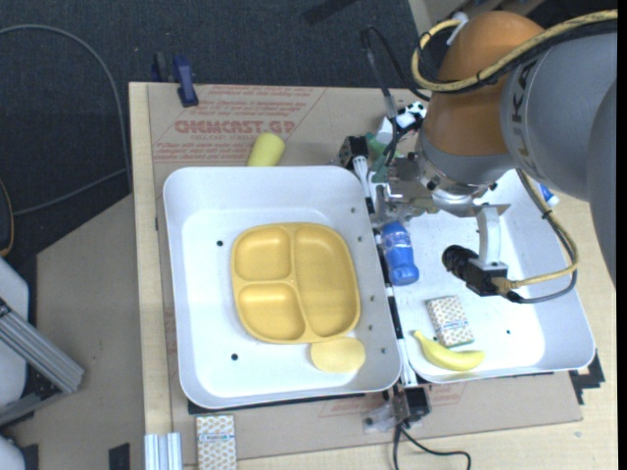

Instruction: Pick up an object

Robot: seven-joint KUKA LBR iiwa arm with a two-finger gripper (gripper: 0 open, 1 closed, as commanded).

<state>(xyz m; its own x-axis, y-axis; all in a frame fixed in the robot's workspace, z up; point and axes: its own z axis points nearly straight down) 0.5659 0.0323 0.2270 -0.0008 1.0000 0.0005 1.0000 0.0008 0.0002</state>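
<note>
The grey arm with its orange band reaches in over the far part of the right shallow white bin, and its two-finger gripper hangs at that bin's left edge, right above a small clear plastic bottle with a blue label. The bottle lies along the left wall of the right bin, its cap end up under the gripper. The wrist and cabling hide the gripper's tip, so I cannot tell whether it is open or closed, nor whether it touches the bottle.

Near the front edge of the right bin lie a yellow banana and, touching it on the far side, a small patterned cardboard box. A black cable connector hangs above the bin's middle.

The left shallow white bin holds a yellow divided plastic plate at its centre, with a pale yellow round disc just against the plate's front right corner. Beyond the left bin's far edge, on the brown cardboard sheet, rests a yellow cylinder.
</note>
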